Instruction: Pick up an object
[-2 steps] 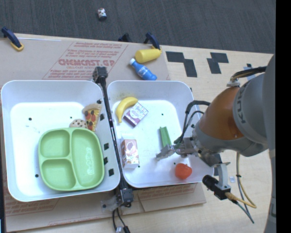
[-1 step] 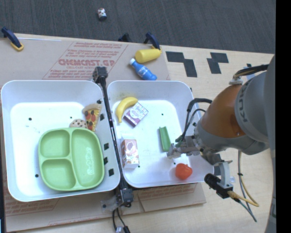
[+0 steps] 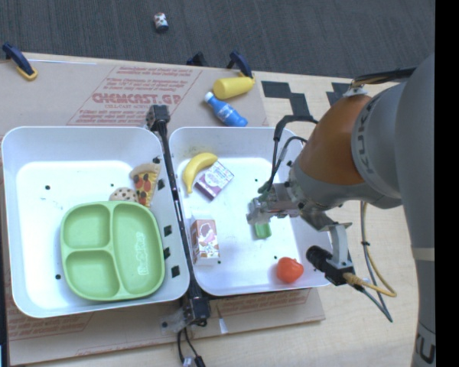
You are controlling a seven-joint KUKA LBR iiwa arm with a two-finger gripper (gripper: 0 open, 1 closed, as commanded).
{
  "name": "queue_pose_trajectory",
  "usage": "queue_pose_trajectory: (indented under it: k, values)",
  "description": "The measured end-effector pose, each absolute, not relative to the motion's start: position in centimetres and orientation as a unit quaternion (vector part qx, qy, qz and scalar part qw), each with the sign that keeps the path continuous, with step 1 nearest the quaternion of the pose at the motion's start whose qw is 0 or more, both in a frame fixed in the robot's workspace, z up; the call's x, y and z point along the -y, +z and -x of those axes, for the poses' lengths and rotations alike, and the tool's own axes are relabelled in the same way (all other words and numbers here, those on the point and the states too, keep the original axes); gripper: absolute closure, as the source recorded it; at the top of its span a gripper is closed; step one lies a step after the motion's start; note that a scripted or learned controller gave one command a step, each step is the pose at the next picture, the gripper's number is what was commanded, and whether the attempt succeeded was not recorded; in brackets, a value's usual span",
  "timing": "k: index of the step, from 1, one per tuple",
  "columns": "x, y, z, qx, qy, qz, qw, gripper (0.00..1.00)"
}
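A small green block [image 3: 262, 228] sits in the right-hand shallow white bin [image 3: 237, 280], and we see it right at the tip of the grey two-finger gripper [image 3: 260, 219], though we cannot tell whether the jaws are closed on it. Around it in that bin we find a yellow plastic banana [image 3: 198, 169], two small cartons [image 3: 214, 180] and a red tomato-like toy [image 3: 289, 270], while a green divided plate [image 3: 112, 250] lies in the left bin [image 3: 30, 159]

My one camera, fixed overhead, slanting down on both bins [image 3: 237, 140], arm [image 3: 382, 151] probably nearest.
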State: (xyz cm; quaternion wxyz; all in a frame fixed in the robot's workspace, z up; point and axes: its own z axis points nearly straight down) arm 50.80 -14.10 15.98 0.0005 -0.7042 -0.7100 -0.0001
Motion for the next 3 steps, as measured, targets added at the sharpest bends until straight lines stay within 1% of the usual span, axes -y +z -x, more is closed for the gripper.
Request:
queue_pose_trajectory:
  k: [1, 2, 3]
  values:
    - [12.4, 12.3, -55.4, 0.71, 0.0012, 0.704, 0.001, 1.0]
    - [12.4, 12.3, -55.4, 0.71, 0.0011, 0.704, 0.001, 0.0]
    - [17.0, 9.1, -48.0, 0.71, 0.0016, 0.705, 0.002, 0.0]
